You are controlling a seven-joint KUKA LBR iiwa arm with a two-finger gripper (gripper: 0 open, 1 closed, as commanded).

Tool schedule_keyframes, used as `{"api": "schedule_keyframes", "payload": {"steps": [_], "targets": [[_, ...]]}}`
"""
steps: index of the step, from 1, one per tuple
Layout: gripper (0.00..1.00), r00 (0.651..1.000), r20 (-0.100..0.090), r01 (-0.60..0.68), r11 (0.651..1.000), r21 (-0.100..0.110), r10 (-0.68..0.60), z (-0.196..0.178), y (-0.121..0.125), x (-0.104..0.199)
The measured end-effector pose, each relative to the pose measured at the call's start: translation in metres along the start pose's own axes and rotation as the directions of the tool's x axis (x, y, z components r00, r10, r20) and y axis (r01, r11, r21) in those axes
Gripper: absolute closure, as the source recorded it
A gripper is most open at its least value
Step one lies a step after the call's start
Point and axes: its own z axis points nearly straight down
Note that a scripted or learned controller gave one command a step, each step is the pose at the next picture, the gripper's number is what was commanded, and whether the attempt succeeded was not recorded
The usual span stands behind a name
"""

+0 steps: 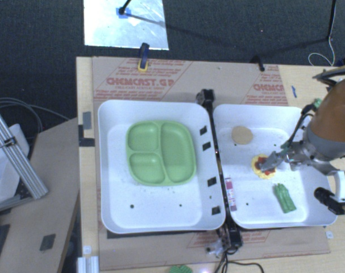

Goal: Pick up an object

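The left bin (112,209) holds a green divided tray (161,152). In the right bin (308,218), the gripper (267,162) sits down on a yellow-and-red object (265,172); whether it is open or closed cannot be told. Nearby lie a green ridged piece (285,198) and a tan disc (242,135).

text: "CHEMCAST GP" in red | on: brown protective sheet (161,78) behind the bins | printed twice, right copy partly cut off

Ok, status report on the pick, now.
Gripper down in the right bin, on the yellow-and-red piece; grasp unconfirmed. Tan disc and green toy lie apart, nothing blocking.
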Motion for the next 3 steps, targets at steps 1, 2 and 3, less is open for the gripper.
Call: {"api": "schedule_keyframes", "payload": {"steps": [1,2,3], "targets": [[0.00,1.000,0.002,0.001,1.000,-0.005,-0.001,0.036,0.060,0.029],[0.00,1.000,0.005,-0.010,1.000,-0.003,0.010,0.021,0.060,-0.039],[0.00,1.000,0.004,-0.004,1.000,-0.007,0.004,0.032,0.036,0.004]]}}
